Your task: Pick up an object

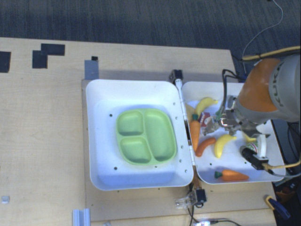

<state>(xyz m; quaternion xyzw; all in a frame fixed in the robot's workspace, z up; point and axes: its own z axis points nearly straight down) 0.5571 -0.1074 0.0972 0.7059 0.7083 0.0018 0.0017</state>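
1. Claw (220, 121) hangs low in the right bin (235, 180); honestly can't tell its state.
2. Toy veggies crowd underneath: bananas (223, 144), carrots (194, 134).
3. Risk: that clutter could make it nudge stuff aside, grabbing nothing.

Plastic on wood

A matt, pale wooden bench (42, 140) is seen; smooth white plastic bins (101, 173) and a green divided plastic plate (146, 135) (faintly glossy) are borne.

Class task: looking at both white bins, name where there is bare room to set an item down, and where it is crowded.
Free: the left bin floor around the green divided plate, and the plate's compartments. Crowded: the right bin, where bananas, carrots and the gripper cluster.
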